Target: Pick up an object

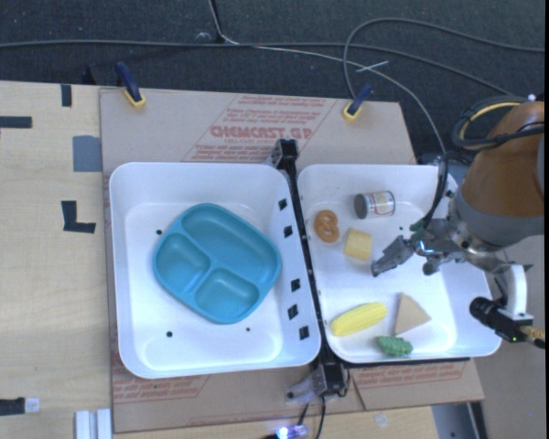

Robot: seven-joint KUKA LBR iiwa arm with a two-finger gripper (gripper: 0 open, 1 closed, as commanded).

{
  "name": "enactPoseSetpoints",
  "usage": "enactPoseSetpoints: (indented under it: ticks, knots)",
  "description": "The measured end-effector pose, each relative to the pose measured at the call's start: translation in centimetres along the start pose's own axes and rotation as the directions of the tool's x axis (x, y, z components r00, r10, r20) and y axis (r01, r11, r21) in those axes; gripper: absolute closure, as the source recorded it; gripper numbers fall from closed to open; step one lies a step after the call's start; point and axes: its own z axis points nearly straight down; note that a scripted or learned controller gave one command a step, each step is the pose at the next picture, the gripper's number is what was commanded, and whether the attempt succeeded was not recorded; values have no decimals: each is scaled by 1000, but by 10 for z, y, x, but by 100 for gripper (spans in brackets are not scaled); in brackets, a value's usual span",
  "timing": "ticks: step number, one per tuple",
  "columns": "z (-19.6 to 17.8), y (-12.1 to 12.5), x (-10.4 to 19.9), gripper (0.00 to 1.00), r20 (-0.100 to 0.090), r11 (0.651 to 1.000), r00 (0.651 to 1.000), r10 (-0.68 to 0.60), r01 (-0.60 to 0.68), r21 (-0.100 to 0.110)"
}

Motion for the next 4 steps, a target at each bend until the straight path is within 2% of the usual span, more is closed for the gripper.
enactPoseSetpoints:
  ticks: [1, 2, 3, 4]
  knots:
    - [62, -3, -7, 0, -1, 1000, 1000, 1, -1, 3]
    - [114, -2, -7, 0, 2, 1000, 1000, -1, 1, -5]
    - [102, -2, -6, 100, 1, 1000, 1000, -1, 1, -5]
    - [44, 8, -6, 100, 1, 1000, 1000, -2, 2, -9]
